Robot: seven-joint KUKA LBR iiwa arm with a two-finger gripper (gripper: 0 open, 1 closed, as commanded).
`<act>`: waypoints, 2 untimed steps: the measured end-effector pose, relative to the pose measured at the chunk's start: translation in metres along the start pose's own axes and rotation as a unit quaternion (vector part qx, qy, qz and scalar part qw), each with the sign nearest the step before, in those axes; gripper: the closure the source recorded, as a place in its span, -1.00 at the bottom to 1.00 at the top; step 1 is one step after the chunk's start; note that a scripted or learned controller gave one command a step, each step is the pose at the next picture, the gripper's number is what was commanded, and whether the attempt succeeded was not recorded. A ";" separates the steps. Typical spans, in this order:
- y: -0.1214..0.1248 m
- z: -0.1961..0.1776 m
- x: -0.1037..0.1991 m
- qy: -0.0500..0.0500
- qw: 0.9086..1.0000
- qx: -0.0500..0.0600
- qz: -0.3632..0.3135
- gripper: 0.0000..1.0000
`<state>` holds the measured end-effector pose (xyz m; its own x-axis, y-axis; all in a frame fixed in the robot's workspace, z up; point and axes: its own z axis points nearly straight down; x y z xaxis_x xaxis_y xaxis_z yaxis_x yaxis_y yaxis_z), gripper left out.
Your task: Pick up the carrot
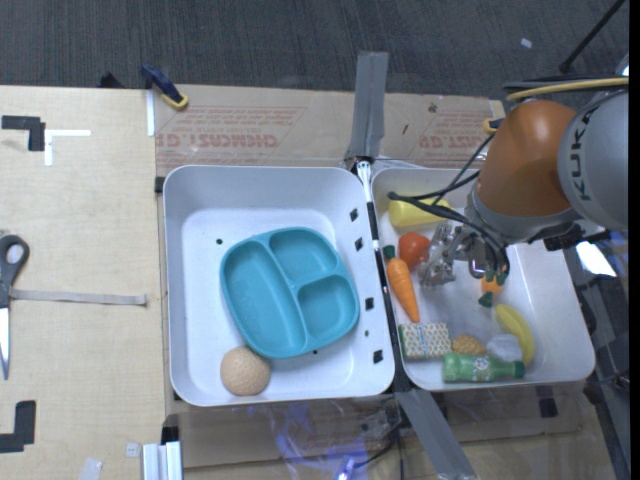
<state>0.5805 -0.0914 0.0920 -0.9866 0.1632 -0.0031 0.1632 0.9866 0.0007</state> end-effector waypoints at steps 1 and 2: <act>-0.069 -0.002 -0.011 -0.002 0.969 0.001 -0.248 1.00; -0.017 -0.001 0.087 0.000 0.976 0.000 -0.219 1.00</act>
<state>0.4917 -0.0939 0.0924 -0.9617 -0.2742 -0.0028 -0.2742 0.9617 0.0000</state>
